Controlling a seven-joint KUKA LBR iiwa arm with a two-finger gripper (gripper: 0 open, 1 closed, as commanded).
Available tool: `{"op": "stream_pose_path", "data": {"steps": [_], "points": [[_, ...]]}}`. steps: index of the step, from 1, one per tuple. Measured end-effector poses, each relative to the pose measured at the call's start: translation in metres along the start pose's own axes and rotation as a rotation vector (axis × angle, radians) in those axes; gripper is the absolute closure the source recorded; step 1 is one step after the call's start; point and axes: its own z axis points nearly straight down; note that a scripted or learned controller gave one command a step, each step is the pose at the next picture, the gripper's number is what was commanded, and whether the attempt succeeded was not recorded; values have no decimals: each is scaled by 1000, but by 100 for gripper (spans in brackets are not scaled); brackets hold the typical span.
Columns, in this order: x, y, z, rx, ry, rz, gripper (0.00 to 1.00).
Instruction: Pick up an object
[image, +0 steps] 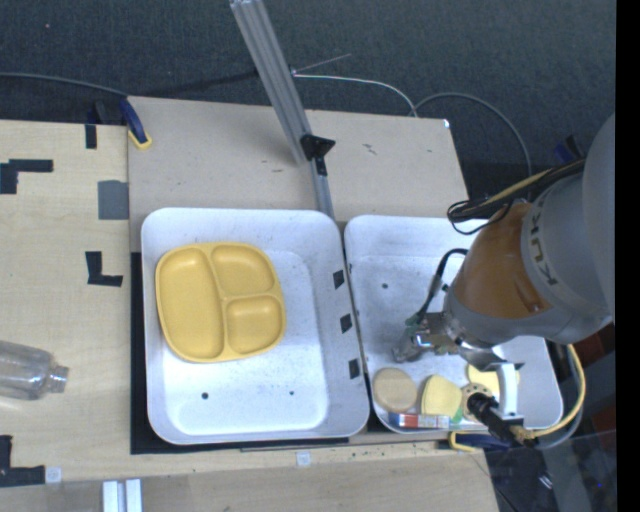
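Our gripper (412, 345) hovers at ten o'clock from the round tan object (393, 388); finger state unclear, so we risk grabbing nothing.

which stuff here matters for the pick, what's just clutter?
Job:
hand, low in right bin
round tan piece
pale yellow piece

Lying about:
yellow divided tray in left bin
clear bottle on bench

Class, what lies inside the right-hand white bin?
In the right bin: a round tan object, a pale yellow object, the gripper. The arm covers the rest.
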Motion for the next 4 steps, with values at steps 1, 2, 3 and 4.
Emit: {"op": "stream_pose_path", "data": {"steps": [1,2,3,4], "points": [[-2,-7,0,1,1,-2,100],[0,-7,0,1,0,0,100],[0,2,-70,1,2,-3,100],[-6,-9,2,6,3,0,100]]}}
